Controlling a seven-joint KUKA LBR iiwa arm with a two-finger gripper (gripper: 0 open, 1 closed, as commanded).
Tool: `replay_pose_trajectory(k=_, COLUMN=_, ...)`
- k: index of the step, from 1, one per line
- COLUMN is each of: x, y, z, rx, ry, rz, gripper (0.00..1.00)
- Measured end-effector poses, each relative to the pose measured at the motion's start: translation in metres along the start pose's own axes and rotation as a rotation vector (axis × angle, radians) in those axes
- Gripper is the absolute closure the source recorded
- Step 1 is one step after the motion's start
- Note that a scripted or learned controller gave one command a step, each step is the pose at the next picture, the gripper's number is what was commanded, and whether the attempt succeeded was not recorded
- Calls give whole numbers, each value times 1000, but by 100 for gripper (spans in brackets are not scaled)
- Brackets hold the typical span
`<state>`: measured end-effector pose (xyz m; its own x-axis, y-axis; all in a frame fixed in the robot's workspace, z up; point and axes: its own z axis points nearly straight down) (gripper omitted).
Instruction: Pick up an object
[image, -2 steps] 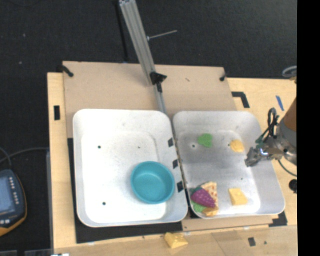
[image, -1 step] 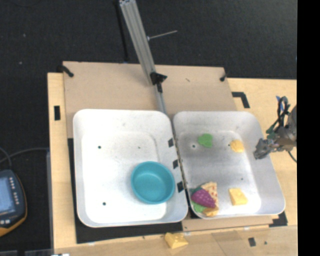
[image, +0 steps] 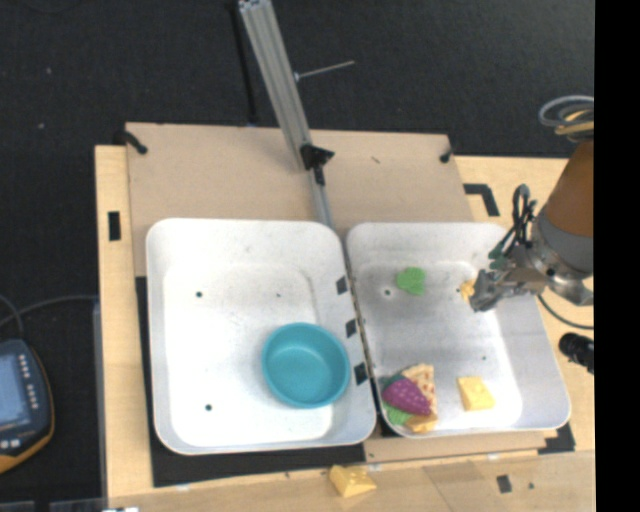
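A grey arm reaches in over the right bin (image: 520, 300), its end effector (image: 484, 293) low near the far right edge beside a small yellow piece (image: 466, 289); its grip state cannot be told. A green object (image: 410, 280) lies nearby. A blue bowl (image: 305, 364) sits in the left bin (image: 200, 270).
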<state>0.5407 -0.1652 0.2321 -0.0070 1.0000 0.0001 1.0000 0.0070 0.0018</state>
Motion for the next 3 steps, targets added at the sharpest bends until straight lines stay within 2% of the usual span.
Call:
replay_pose_trajectory(k=1, x=53, y=13, z=2, rx=1, ry=2, rz=-1, gripper=100)
replay_pose_trajectory(k=2, x=112, y=38, z=0, rx=-1, ry=2, rz=-2, gripper=100)
replay_pose_trajectory(k=3, x=155, y=55, z=4, rx=0, ry=1, rz=0, gripper=100)
